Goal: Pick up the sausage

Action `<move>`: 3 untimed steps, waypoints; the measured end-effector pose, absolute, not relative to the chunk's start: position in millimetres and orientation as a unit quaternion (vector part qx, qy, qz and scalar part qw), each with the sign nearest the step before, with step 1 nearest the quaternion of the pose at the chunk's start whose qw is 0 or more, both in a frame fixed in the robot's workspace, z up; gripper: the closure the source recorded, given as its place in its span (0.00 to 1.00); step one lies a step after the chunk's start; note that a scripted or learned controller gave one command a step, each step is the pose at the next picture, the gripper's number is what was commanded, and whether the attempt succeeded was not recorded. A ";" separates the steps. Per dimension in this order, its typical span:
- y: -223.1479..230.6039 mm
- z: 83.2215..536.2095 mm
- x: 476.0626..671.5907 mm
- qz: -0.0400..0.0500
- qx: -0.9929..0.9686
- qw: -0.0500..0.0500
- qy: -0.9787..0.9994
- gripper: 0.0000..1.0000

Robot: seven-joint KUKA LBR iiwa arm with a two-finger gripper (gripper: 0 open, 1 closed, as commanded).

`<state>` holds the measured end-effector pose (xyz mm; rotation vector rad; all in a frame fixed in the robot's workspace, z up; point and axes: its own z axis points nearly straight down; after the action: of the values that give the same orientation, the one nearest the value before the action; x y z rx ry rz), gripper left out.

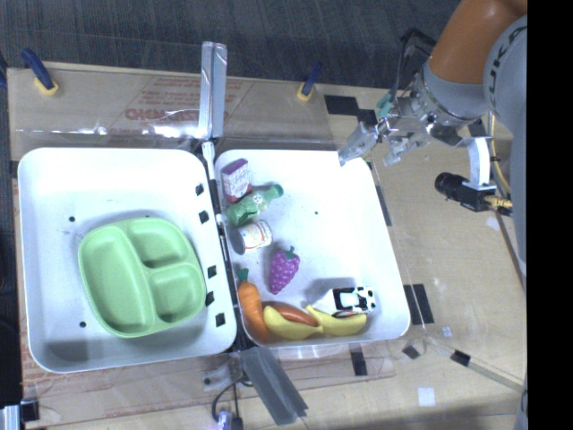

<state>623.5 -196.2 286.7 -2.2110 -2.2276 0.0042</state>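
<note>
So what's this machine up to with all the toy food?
A grey robot arm reaches in from the right, and its gripper hangs above the far right corner of the right bin, holding nothing. Its job is to pick up the sausage, which lies untouched at the near edge of that bin, wedged between a carrot and a banana. Grapes and small bottles also lie there. The left bin holds a green divided tray.

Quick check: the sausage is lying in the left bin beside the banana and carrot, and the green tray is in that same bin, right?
Not quite. The sausage lies in the right bin, between the carrot and banana at its near edge. The green tray is in the left bin, as the camera view shows.
</note>
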 end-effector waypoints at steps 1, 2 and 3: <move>-161.9 202.9 547.3 0.002 -0.792 0.003 -0.610 0.00; -134.4 90.6 491.6 0.001 -0.734 0.002 -0.679 0.00; -171.5 92.4 478.1 -0.001 -0.857 -0.001 -0.515 0.00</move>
<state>478.1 -171.5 92.4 -2.6952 -1.6179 -0.0033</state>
